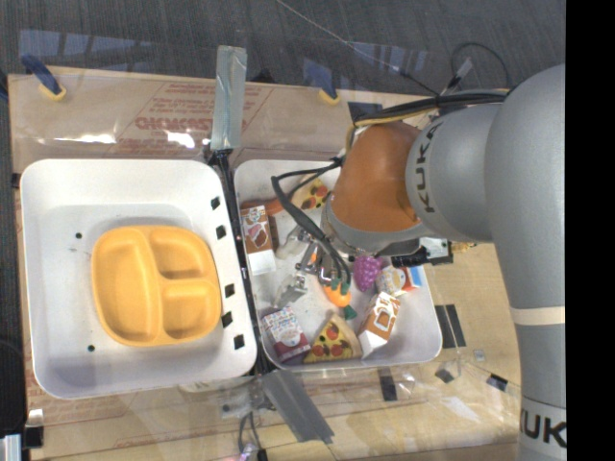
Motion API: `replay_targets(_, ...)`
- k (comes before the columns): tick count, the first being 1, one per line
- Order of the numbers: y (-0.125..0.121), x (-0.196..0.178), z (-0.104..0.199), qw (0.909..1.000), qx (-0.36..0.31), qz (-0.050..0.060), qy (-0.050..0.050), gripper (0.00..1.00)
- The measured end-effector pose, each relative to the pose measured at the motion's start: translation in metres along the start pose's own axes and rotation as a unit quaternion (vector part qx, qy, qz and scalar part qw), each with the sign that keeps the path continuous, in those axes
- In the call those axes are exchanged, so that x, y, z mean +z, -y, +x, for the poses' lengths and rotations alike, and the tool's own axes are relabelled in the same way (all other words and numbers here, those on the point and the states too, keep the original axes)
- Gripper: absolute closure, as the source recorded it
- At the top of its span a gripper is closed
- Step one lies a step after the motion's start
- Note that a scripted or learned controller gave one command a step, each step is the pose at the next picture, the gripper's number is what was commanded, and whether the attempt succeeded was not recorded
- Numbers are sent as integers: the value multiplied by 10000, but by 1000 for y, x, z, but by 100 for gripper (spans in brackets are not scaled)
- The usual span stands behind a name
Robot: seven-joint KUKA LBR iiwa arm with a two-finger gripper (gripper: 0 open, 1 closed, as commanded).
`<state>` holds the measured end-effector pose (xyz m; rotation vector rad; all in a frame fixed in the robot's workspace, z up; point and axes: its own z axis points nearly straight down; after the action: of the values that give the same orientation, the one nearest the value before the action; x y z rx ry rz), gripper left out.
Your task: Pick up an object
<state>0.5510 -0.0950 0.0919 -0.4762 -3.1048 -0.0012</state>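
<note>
The right bin (pixel 423 339) holds a jumble of small toy foods and packets: a pizza slice (pixel 332 339), a purple grape bunch (pixel 366 272), an orange piece (pixel 337 296), a brown packet (pixel 257 229) and a small box (pixel 282 327). My gripper (pixel 314 262) reaches down into this bin's middle from the right, under the orange wrist band (pixel 380 181). Its metal tip sits just left of the grapes and above the orange piece. Whether anything lies between its parts is hidden by clutter.
The left bin (pixel 58 190) carries a yellow divided tray (pixel 154 284). A black divider with clips (pixel 231 257) runs between the bins. Grey tape (pixel 229 94) lies on the bench at the back. The arm's big grey body (pixel 519 190) covers the right bin's far right side.
</note>
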Motion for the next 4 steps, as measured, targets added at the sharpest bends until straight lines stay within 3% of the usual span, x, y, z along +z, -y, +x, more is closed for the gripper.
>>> replay_targets(1, 66, -2, -5, 9977, -671, 9, 12, 0)
replay_targets(2, 64, -13, -7, 9975, -700, 2, 30, 100)
replay_targets(3, 73, -140, -8, 9970, -769, 11, 73, 100)
replay_targets(4, 73, -136, -6, 9970, -769, 6, 25, 0)
